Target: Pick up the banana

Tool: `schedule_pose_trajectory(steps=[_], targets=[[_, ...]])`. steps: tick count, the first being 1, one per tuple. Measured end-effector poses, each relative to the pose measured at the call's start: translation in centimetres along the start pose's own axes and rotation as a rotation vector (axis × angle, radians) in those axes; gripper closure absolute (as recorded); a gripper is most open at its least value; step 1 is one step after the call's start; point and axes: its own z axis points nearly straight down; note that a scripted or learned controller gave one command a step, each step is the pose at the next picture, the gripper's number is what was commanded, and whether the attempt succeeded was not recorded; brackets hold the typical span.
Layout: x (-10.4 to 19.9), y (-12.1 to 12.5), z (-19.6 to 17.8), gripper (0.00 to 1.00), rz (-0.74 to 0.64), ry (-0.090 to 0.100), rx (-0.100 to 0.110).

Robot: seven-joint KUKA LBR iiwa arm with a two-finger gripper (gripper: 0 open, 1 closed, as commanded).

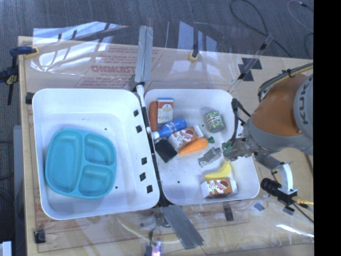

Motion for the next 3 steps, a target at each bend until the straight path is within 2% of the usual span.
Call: schedule_pose_trajectory(steps=[1,2,3], targets=[[-0.2,0.5,-0.9,0.00,-0.050,-0.002,-0.001],[-0.5,2.2,-2.3,0.00,-0.131,-0.002,-0.002],[0.8,0.2,9.3,0.00,-0.180,-0.001,-0.002]])
